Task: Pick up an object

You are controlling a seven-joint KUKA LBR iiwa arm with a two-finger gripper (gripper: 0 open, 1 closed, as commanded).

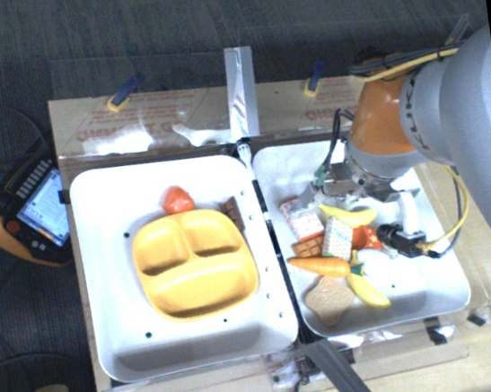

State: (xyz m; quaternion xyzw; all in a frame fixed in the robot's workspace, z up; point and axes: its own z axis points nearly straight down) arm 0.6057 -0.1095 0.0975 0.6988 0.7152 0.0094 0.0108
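My gripper (347, 196) is low in the right bin (439, 286), over the top of a pile of toy food. A yellow banana (349, 215) lies directly under it. Whether anything is held is hidden by the wrist. Just below are a small white and green box (336, 238), a red piece (367, 238) and a white and pink packet (303, 221). An orange carrot (321, 266), a round bread slice (328, 299) and a second banana (368, 290) lie nearer the front.
The left bin (112, 345) holds a yellow divided plate (194, 263), a red tomato (177, 199) and a brown block (231, 211) by the dividing wall. A handheld pendant (35, 211) lies off the bench to the left.
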